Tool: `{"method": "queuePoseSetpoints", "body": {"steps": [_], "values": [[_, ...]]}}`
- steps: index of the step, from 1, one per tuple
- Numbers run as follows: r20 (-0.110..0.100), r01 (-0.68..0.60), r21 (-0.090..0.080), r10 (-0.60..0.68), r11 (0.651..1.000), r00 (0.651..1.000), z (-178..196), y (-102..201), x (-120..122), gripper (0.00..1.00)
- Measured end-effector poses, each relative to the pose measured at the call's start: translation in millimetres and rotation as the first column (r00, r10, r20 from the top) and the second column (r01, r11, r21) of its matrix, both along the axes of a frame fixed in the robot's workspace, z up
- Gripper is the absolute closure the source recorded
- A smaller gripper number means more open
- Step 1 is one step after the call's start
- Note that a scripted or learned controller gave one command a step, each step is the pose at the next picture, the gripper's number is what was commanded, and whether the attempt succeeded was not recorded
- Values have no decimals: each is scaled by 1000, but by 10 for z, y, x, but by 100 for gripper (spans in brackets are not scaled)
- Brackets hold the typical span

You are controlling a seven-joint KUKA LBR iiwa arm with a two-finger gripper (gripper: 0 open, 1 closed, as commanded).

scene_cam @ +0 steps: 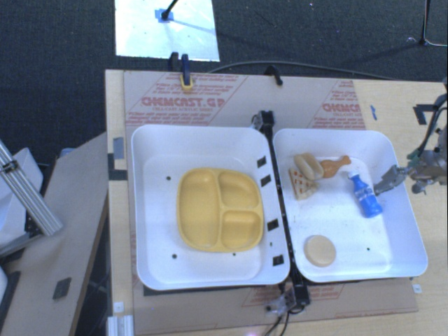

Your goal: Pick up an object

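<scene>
bench, two white bins | blue bottle [365, 196] near right bin's [350, 140] right wall | gripper [389, 180] beside it, grip unclear

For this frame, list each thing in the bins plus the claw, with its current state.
yellow divided plate: lies flat in the left bin, nothing on it.
blue bottle: lies on its side in the right bin, not gripped.
round tan disc: flat on the right bin floor.
waffle piece: flat, touching the bun.
bun: lies beside the drumstick.
drumstick: lies on its side.
claw: over the right bin's edge, close beside the bottle.
</scene>
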State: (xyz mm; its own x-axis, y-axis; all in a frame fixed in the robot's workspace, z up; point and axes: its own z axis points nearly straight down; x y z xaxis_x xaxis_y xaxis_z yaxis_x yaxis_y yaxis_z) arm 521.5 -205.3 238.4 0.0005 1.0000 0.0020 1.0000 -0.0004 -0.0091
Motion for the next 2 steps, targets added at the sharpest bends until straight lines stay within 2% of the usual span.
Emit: {"method": "queuePoseSetpoints", "body": {"steps": [1,2], "values": [[10,-4,-3,4,1000,1000,56,5,25,0],[8,-3,-1,3,1000,1000,-426,106,22,0]]}}
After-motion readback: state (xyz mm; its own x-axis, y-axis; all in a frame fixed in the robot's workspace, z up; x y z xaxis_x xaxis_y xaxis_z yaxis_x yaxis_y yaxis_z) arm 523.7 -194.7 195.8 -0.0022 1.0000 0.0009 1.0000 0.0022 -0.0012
